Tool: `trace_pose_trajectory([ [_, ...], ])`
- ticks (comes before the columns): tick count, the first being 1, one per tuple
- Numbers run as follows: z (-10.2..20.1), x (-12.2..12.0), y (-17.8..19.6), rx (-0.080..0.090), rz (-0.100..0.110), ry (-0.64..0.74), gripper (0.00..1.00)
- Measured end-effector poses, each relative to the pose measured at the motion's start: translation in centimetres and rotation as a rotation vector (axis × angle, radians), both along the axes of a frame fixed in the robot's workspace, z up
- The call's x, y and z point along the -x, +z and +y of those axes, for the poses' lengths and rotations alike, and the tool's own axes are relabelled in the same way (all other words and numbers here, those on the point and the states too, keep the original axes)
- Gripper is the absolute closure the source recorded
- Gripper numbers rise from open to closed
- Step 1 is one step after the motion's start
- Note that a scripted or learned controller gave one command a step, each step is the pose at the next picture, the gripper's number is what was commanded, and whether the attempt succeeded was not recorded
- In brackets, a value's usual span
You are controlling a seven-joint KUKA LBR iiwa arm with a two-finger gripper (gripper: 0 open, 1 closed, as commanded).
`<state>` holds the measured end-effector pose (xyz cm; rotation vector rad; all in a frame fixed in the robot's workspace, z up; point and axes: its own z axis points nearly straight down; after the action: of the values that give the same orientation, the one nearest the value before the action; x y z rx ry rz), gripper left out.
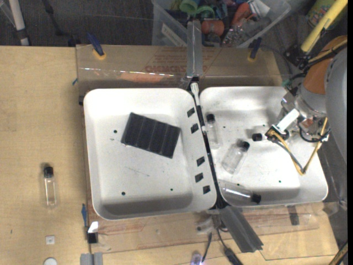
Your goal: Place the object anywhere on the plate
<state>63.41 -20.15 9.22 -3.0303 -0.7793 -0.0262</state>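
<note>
Three clear vials (234,157) are lying in the right bin (309,189), none is resting on the dark plate (150,135) at nine o'clock, so pickup and placing are remaining; the arm (337,87) is hovering at three o'clock, jaws' state impossible to tell

Light wood bench (33,120), brown cardboard sheet (143,59) along its back edge with blue clamps (97,48) at the corners, clear tub (165,21) of colourful clutter behind, dark floor (83,10) beyond.
</note>
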Motion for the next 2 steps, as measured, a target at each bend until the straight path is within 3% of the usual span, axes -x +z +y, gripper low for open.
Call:
trace_pose_trajectory([
  [1,-0.2,-3.0,-0.2,-0.006,0.011,-0.033,1.0],
  [2,-0.6,-0.6,0.0,-0.005,0.001,-0.215,1.0],
])
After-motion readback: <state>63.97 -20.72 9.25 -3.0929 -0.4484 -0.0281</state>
